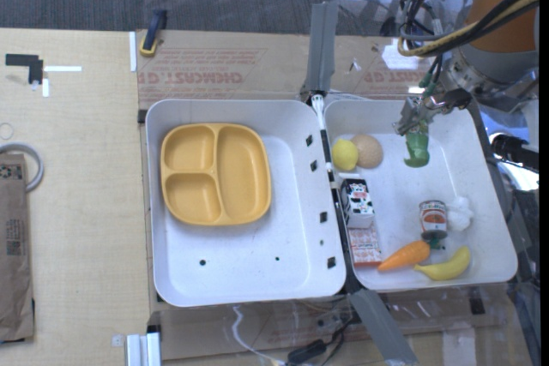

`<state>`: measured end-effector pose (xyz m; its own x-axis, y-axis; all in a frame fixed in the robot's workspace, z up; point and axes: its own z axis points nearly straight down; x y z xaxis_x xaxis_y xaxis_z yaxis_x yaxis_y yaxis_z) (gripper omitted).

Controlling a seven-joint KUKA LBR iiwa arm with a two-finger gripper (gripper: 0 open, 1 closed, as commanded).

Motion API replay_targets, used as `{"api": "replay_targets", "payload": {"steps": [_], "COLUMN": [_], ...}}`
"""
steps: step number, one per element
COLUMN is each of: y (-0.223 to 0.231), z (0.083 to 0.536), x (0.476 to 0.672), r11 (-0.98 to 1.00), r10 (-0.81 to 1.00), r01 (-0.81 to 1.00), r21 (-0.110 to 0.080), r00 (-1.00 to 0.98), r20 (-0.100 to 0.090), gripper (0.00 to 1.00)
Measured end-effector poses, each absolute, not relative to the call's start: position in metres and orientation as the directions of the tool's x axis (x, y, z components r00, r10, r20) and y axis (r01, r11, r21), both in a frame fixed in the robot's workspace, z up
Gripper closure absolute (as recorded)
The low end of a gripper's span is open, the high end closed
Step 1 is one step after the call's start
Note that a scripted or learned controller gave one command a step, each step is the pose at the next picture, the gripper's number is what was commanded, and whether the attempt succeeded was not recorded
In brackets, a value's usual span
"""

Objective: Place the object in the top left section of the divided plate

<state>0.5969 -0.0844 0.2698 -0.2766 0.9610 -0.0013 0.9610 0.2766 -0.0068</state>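
A yellow divided plate point(216, 174) lies in the left bin point(249, 279), with two small sections on its left and one long section on its right. Its top left section point(189, 148) has nothing in it. Over the back of the right bin point(480, 184), my gripper point(415, 123) points down from the arm point(506, 4). A small green bottle-like object point(417, 147) hangs upright between its fingers, and the gripper is shut on its top.
The right bin holds a lemon point(345, 154), a tan round item point(370, 151), a black-and-white carton point(358, 201), a pink packet point(365, 245), a carrot point(403, 255), a banana point(444, 264), a small can point(433, 217) and a white lump point(461, 214). A raised divider point(326, 176) separates the bins.
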Motion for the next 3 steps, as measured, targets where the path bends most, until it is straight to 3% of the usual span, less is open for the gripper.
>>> {"api": "replay_targets", "payload": {"steps": [1, 2, 3], "y": [-0.033, 0.048, 0.102], "z": [0.187, 0.188, 0.157], "x": [0.502, 0.478, 0.477], "r11": [0.219, 0.222, -0.062], "r10": [0.976, 0.975, 0.998], "r01": [0.976, 0.975, 0.998], "r21": [-0.009, -0.01, -0.01], "r00": [-0.219, -0.222, 0.062], "r20": [0.001, 0.0, -0.004], "gripper": [1.0, 1.0, 1.0]}}
